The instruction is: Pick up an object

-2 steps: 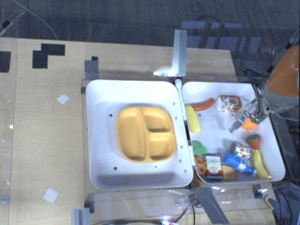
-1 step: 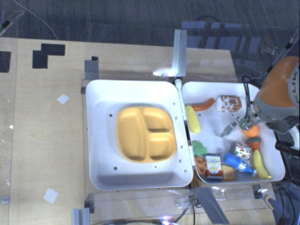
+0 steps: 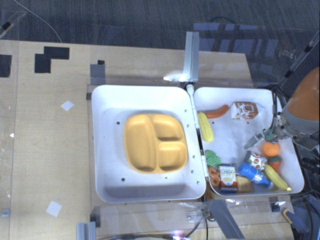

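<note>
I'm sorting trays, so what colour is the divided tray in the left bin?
Yellow. The tray shows plainly in the camera view.

**A robot test bench in a lab**

You're looking at a lab rig, not a home. A pale wooden bench (image 3: 45, 149) carries two white bins (image 3: 107, 184) clamped in metal brackets (image 3: 192, 54), with black marker shapes (image 3: 50, 58) at upper left. Cables (image 3: 200, 229) trail along the lower edge, dark carpet (image 3: 125, 9) runs across the top, and toy food (image 3: 205, 126) fills the right bin.
</note>
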Available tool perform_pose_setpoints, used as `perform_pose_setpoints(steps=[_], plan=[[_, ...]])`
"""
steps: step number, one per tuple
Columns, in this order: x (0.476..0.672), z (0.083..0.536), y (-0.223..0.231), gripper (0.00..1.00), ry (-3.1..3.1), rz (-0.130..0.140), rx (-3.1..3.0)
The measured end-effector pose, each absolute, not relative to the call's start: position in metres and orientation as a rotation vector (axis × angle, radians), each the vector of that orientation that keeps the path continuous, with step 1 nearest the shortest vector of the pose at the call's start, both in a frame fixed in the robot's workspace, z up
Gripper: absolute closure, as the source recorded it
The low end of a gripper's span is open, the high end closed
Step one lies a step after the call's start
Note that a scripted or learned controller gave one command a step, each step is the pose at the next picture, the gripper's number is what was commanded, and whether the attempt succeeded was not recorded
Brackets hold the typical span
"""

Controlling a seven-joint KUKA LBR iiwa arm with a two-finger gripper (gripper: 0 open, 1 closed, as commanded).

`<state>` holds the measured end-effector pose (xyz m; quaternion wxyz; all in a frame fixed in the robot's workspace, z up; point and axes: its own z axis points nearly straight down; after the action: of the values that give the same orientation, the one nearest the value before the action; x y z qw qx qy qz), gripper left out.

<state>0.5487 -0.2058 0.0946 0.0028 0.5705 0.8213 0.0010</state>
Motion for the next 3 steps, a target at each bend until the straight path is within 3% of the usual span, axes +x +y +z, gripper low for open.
perform_pose_setpoints(steps=[1,2,3], plan=[[0.511,0.09,-0.19,0.0,2.791,0.006,1.403],[0.579,0.088,-0.172,0.0,2.235,0.01,2.193],[0.569,0.09,-0.136,0.0,2.652,0.009,1.659]])
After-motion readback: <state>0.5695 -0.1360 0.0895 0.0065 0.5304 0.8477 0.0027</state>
